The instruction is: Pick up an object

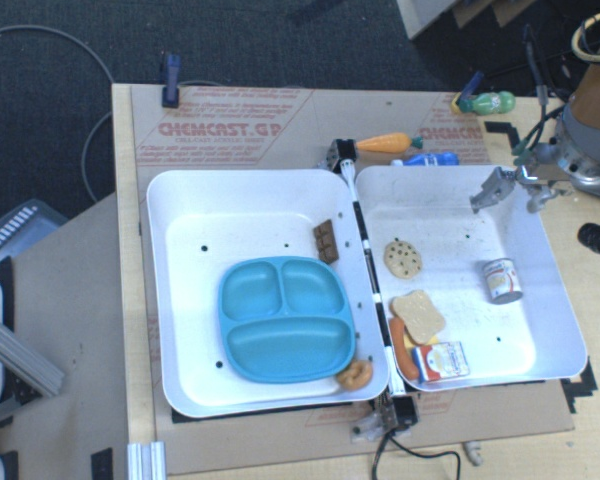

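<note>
Silver can [501,279] lies in the right bin [550,308], toward its right wall, nearer than the gripper [508,190], whose fingers spread empty above the bin's far edge; cookie [403,258] sits further left.

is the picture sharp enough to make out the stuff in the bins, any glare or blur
Camera view: soft overall, evenly lit, no harsh glare on the white bins; the blue tray and cookie read clearly, the gripper at right is slightly blurred.

A toy carrot [384,143] and a green bottle [487,102] lie on the bench [230,128] — behind the bins.
</note>
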{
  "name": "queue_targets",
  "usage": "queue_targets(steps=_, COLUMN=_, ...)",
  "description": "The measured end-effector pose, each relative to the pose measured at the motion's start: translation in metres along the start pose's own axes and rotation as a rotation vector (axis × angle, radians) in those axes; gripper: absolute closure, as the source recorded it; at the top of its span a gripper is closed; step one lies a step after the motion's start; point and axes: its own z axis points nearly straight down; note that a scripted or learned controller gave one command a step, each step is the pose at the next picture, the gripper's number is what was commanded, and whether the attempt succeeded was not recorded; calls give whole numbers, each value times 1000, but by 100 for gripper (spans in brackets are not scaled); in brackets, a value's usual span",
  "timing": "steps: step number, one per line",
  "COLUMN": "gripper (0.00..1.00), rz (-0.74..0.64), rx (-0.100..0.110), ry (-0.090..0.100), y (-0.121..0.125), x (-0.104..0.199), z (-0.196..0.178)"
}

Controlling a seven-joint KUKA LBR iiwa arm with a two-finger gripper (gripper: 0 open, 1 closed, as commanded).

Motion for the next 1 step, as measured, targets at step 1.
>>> queue_targets(steps=1, gripper=0, rz=-1, rx=3, ry=4, y=-39, x=-31, z=97)
